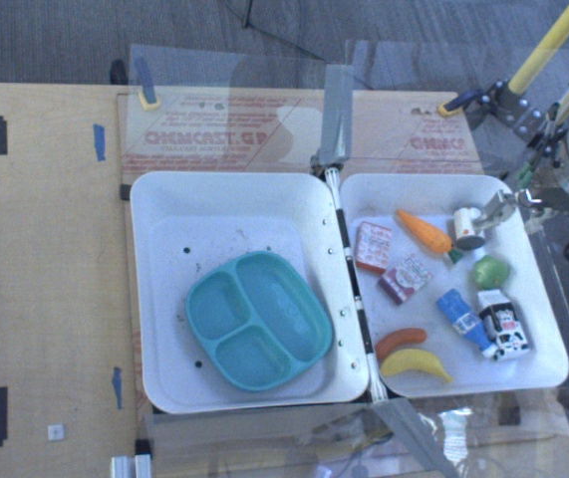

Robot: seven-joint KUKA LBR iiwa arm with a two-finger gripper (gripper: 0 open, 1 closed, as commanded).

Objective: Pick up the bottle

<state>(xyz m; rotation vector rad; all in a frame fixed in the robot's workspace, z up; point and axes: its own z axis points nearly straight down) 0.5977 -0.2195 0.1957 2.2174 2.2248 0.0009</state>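
The blue bottle (pixel 462 321) lies on its side in the right bin (pixel 553 361), toward that bin's near right part, its long axis running diagonally from upper left to lower right; which end is the cap cannot be made out. Touching its lower right end is a black-and-white carton (pixel 504 329) with a small red mark, and just above that sits a green lime-like fruit (pixel 490 271). To the bottle's left lie a small patterned packet (pixel 406 278) and a pink box (pixel 373 246); nearer the front edge are a red sausage-shaped toy (pixel 401 340) and a yellow banana (pixel 415 365), one just above the other. An orange carrot (pixel 424 231) lies diagonally near the bin's far side, its lower end just beside a grey cylindrical piece (pixel 467 229) that appears to belong to the arm's tool. The gripper (pixel 499 207) is over the far right corner of the right bin, well apart from the bottle; whether it is open or closed cannot be told. The left bin (pixel 164 207) holds a teal three-compartment tray (pixel 258 320), tilted diagonally, with nothing in its compartments.
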